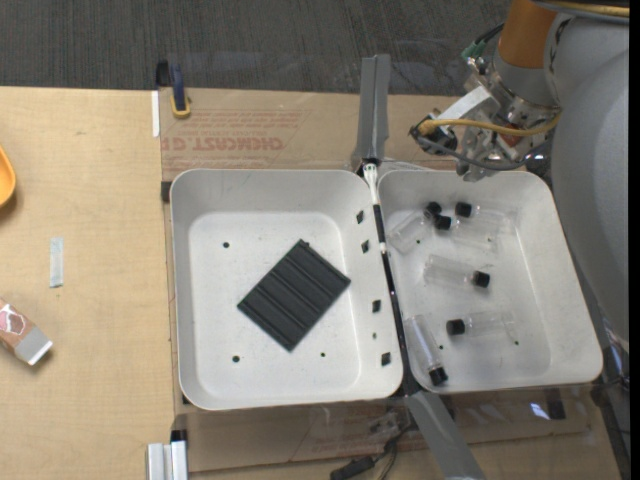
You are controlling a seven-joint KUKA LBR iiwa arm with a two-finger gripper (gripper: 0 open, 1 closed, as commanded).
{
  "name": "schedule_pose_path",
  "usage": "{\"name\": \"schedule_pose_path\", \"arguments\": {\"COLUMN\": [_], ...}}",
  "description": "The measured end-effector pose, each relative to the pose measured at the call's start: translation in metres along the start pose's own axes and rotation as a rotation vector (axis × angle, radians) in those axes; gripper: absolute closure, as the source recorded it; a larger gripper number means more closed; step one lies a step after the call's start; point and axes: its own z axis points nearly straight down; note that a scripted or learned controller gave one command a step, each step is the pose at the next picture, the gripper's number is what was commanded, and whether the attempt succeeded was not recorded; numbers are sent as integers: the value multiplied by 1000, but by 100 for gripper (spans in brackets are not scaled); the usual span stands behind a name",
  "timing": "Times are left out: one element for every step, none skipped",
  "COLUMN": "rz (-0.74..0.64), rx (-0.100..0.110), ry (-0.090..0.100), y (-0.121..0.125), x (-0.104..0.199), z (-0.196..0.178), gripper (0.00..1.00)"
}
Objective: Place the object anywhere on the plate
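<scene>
Camera view. Two white bins sit side by side. The left bin (200,298) holds one dark ribbed plate (294,295), lying flat and turned diagonally near the bin's middle. The right bin (560,268) holds about five clear vials (462,276) with black caps, scattered and none touching the plate; the exact count is uncertain, the clear bodies being faint.

The arm (540,28) enters above the right bin's far edge. The gripper (478,148) hangs over that bin's far rim, wrapped in cables; whether it is apart or together cannot be told.

The bins rest on a brown bench (90,198); dark floor lies beyond.
</scene>
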Motion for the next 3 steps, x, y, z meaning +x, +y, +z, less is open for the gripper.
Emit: {"name": "schedule_pose_path", "arguments": {"rz": [-72, -398, -331], "rx": [1, 2, 0], "ry": [-1, -1, -1], "y": [-94, -116, -155], "x": [25, -35, 35], "z": [1, 44, 35], "gripper": [100, 100, 100]}}
